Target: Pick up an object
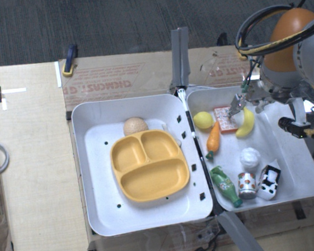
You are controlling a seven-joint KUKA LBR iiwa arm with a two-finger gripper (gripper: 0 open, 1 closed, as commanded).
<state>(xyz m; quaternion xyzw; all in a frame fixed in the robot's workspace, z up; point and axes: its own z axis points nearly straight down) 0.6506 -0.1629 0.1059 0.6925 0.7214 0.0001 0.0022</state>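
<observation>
You are looking down on the bench [32,164], a pale wooden top with two shallow white bins set side by side. The left bin [95,174] is the bigger sight: in it lies a yellow divided plate [149,165] with three compartments, tilted a little, and a round tan ball [135,125] sits just behind the plate's far edge, touching or nearly touching it.

The arm [291,39] comes in from the right, its orange band high over the far corner of the right bin [296,157]. The gripper [237,106] hangs low at the far side of that bin, just above the red and white packet [224,118] and right beside the banana [246,123]. You cannot tell from this view how its fingers stand, and nothing can be seen caught in them.

The things to pick lie in the right bin. The banana rests near the far wall, curved, leaning toward the middle. Left of the packet sits a lemon [203,120], and just in front of it a carrot [213,138] points toward the near-left. Toward the near wall you see a green bottle [225,186] lying on its side along the left wall, a small can [246,185] standing beside it, a black and white cow toy [269,182] next to the can, and a white crumpled ball [249,157] just behind the can.
</observation>
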